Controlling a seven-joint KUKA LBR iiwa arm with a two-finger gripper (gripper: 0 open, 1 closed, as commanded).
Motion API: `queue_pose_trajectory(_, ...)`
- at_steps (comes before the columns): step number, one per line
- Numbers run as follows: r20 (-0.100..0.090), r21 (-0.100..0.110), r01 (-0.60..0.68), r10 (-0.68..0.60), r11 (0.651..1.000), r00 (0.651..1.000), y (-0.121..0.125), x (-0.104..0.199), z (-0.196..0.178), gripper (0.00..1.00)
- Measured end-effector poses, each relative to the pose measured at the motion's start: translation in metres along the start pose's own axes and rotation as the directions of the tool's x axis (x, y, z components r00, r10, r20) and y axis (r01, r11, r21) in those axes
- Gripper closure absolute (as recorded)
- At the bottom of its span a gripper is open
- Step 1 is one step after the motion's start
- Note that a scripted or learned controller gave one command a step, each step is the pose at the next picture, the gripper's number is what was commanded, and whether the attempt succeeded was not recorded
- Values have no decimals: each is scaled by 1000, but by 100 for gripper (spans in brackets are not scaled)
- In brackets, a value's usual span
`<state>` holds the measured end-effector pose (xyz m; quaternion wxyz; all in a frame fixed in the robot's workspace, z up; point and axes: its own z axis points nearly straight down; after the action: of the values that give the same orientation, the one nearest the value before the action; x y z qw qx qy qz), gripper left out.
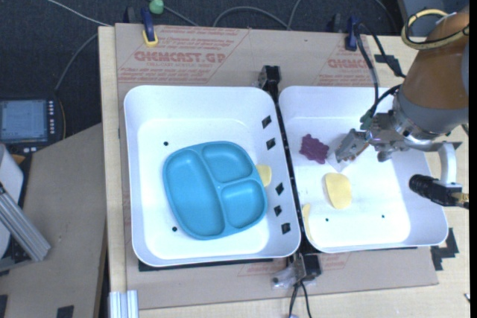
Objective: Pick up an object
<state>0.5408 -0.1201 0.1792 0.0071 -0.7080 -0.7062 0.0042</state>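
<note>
In the right bin (387,231) lie two loose things: a purple piece (314,148) toward the bin's nine o'clock side, and a yellow piece (338,191) just off it at five o'clock. The gripper (350,147) hangs at three o'clock of the purple piece, near it but apart; nothing sits between its fingers, and whether they stand wide or narrow I cannot tell. The left bin (141,160) bears a blue tray (215,188), with a small yellow bit (264,175) touching the tray's three o'clock edge.
</note>
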Motion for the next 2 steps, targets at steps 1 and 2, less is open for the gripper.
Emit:
queue_pose_trajectory(1,2,-14,3,-3,1000,1000,3,0,-7,0)
queue_pose_trajectory(2,1,-10,3,-3,1000,1000,6,7,37,0)
